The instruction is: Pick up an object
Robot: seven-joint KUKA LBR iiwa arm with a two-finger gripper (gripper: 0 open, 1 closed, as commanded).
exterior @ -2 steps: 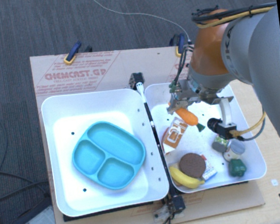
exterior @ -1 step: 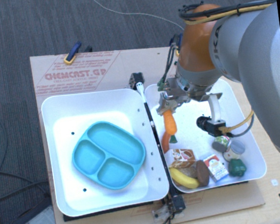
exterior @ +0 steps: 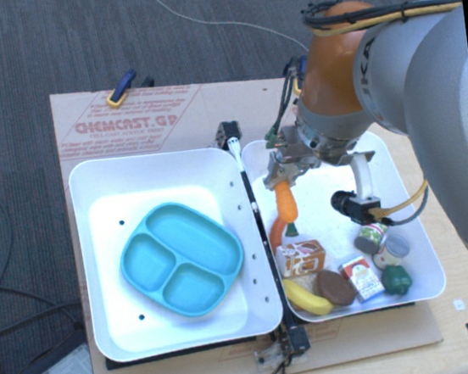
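While jaws point(exterior: 283, 186) grip one carrot point(exterior: 286, 205), one blue tray point(exterior: 182, 259) sits in left bin point(exterior: 88, 244).

A robotics lab: grey carpet point(exterior: 11, 49) underfoot, loose cables point(exterior: 194, 16) trailing, two white bins point(exterior: 88, 244) on a plywood board point(exterior: 165, 118).

"CHEMCAST GP" in red print on the brown board point(exterior: 131, 123) under the bins, repeated smaller lines around it too faint to read, packaging on small cartons point(exterior: 302, 258) in right bin printed but illegible
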